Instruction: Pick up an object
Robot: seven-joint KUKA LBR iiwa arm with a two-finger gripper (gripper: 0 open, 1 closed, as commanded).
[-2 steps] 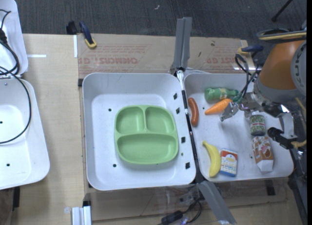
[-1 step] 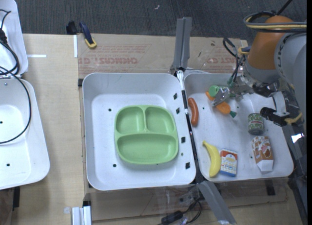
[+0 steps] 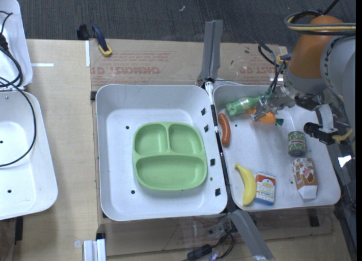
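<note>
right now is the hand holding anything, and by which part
Cannot be told: the hand sits low by the green bottle and an orange piece, but no hold shows.

Robot lab or test cell, not home. Evidence: pale wooden bench bearing two shallow white plastic bins, left bin and right bin, divided by grey metal post. Grey industrial arm with orange band right of post. Loose black cables far left of post. Dark carpet floor behind.
</note>
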